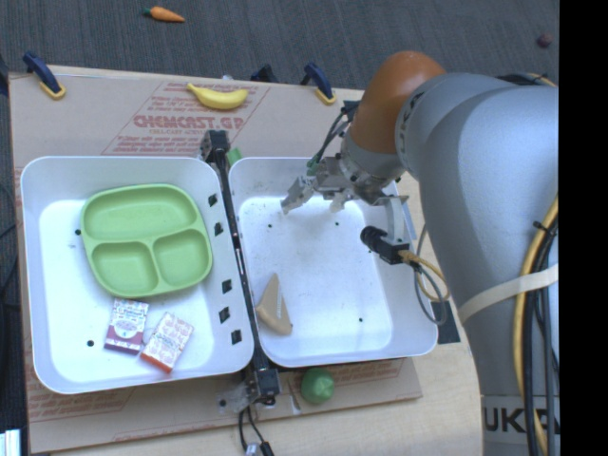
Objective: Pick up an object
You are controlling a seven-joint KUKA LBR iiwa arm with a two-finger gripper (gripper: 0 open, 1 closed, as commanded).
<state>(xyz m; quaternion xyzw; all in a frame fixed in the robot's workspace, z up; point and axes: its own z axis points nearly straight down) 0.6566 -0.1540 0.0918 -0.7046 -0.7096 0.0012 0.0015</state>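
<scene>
So far nothing is picked. The gripper (312, 195) hangs over the right bin's (404, 335) far end, fingers spread wide with nothing between them. The likely target, a tan wedge (274, 307), lies near the bin's front, well apart from it. Left bin (43, 369): matte green plastic tray (145, 237), two printed packets (149, 332).

Arm (475, 179) enters from the right, grey body bulking large, orange band (394, 98) above the wrist. Wrist angled down and leftward. Claw (316, 198) hangs low with fingers (294, 198) spread apart, nothing between them.
</scene>
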